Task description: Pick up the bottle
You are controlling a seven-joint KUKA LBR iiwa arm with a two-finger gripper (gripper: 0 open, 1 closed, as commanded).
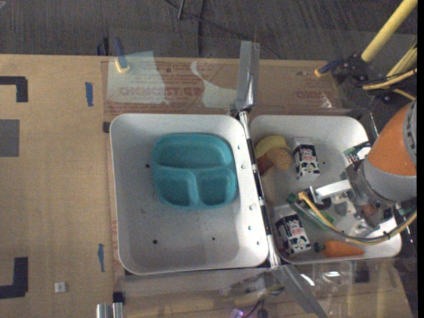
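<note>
— Black-and-white bottle (305,159) near the right bin's (331,120) far edge; twin bottle (293,234) by its near-left corner. Risk?
— Grabbing neither, or nudging the carrot (342,248) at the near edge. Gripper (344,207) between both; grip impossible to tell.
— Count?
— Two bottles, one carrot, two yellowish fruits (271,152), one teal tray (193,169).

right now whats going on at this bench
A grey arm with an orange band reaches in from the right and hangs over the right-hand bin, its claw low among the things there. That bin holds two small black-and-white cartons, yellow and orange toy fruit and a carrot. I can't tell whether the claw has hold of anything. The left bin holds a teal divided plate, lying untouched.
</note>
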